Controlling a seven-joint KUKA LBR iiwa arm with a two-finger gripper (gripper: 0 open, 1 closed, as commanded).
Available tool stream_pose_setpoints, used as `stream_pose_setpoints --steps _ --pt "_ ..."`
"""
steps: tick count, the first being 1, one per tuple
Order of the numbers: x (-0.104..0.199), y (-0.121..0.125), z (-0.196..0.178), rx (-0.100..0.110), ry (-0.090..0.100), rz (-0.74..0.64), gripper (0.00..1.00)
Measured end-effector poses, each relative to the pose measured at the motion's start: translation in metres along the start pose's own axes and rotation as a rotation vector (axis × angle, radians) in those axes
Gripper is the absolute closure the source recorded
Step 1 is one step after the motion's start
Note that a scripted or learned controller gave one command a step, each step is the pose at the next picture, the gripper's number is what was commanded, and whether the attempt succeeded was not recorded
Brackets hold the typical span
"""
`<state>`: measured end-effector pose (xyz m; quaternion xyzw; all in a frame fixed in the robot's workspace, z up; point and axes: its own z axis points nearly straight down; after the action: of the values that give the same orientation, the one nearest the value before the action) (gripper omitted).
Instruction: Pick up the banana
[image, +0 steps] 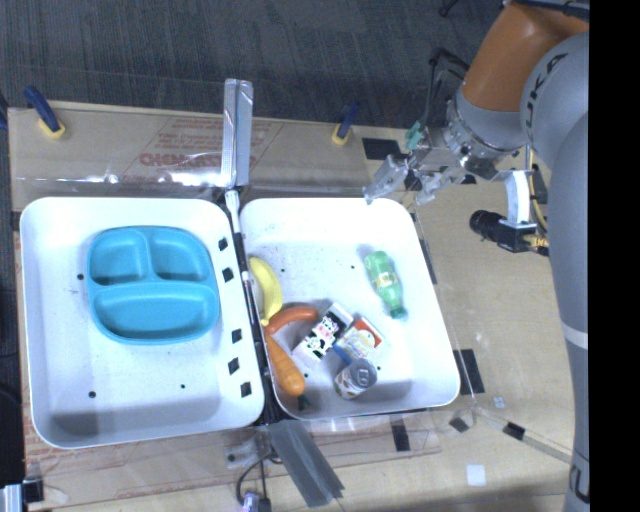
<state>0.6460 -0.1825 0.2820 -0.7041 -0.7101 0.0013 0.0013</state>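
Observation:
The yellow banana (265, 285) lies in the right bin (330, 215), against its left wall, with its lower end next to a hot dog. My gripper (400, 181) hangs over the far right corner of that bin, well away from the banana, up and to its right. Its fingers stand open with nothing between them.
In the right bin lie a hot dog (291, 317), a carrot (285, 368), a cow-print carton (322, 335), a small packet (360, 336), a can (354, 379) and a green bottle (383, 281). The left bin (50, 330) holds a blue divided tray (152, 281).

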Motion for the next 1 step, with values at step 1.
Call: stream_pose_setpoints --steps 1 --pt "0.0840 -0.0251 0.1474 0.002 0.000 -0.099 0.00"
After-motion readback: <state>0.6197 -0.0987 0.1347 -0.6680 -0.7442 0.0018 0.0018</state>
